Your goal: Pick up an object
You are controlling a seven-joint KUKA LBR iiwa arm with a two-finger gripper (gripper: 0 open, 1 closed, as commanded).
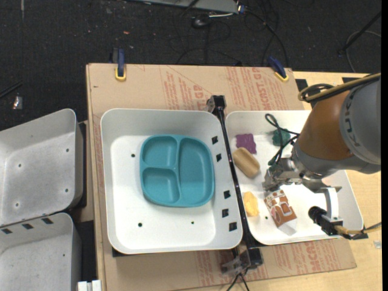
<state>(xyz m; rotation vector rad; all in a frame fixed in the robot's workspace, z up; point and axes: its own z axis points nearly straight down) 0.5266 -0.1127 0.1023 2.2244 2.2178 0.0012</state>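
Brown box (282, 209) sits right under my gripper (280, 183) in the right bin (348, 190), so it's my target; can't tell my grip state.

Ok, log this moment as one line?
stage: reaching | gripper: above brown-white box, right bin | nearby: yellow piece, tan roll | teal plate: left bin

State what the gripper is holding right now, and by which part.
It cannot be told. The gripper sits low in the right bin, just above the brown-and-white box; nothing shows between its fingers.
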